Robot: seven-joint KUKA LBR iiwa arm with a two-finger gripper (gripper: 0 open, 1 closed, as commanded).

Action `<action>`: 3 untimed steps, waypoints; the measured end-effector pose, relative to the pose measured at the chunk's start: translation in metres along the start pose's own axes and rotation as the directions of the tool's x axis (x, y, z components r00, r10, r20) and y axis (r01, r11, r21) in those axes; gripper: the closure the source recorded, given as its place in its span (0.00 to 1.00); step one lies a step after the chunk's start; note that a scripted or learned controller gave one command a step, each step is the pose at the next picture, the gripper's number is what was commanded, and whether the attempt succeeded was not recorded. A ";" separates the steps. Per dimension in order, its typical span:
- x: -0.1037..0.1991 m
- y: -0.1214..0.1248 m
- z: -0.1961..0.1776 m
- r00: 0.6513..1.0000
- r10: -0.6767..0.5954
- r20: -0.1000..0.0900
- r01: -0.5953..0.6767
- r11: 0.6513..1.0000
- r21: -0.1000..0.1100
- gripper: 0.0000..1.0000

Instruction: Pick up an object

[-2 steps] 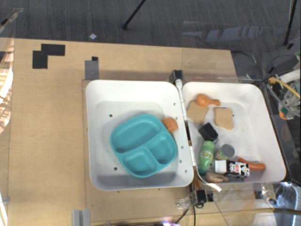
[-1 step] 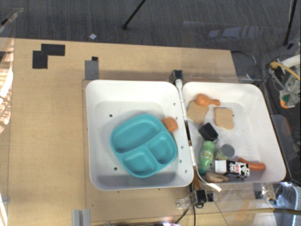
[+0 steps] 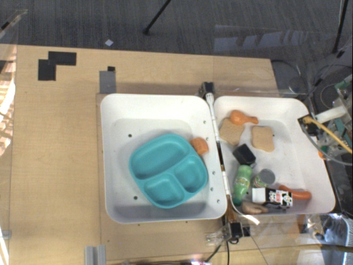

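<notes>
The left bin (image 3: 118, 148) holds a teal divided plate (image 3: 168, 170) with a small orange piece (image 3: 199, 145) at its upper right edge. In the right bin (image 3: 292, 148) lie an orange drumstick-shaped toy (image 3: 242, 117), two toast slices (image 3: 231, 130) (image 3: 263, 138), a black block (image 3: 244, 154), a green bottle (image 3: 241, 181), a grey round cap (image 3: 266, 176), a black-and-white carton (image 3: 273, 197), a carrot (image 3: 298, 193) and a beige piece (image 3: 253, 208). Most of these crowd the bin's left and front side.
Cables and equipment (image 3: 331, 131) hang over the right bin's right rim. A metal clamp (image 3: 207, 88) sits at the top of the divide between the bins. Black tape marks (image 3: 55, 63) lie on the wooden bench at far left.
</notes>
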State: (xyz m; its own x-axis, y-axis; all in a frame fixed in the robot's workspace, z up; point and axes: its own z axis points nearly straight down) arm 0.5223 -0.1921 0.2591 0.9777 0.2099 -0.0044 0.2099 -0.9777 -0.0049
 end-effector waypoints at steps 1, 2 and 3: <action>-0.006 0.012 -0.025 1.000 0.006 -0.006 -0.006 1.000 -0.005 1.00; 0.004 0.014 -0.032 1.000 -0.001 -0.007 0.001 1.000 -0.004 1.00; 0.006 0.013 -0.043 1.000 -0.012 -0.008 0.012 1.000 -0.004 1.00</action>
State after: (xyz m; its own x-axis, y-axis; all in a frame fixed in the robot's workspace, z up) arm 0.5310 -0.2034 0.3017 0.9751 0.2216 0.0039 0.2216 -0.9751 -0.0010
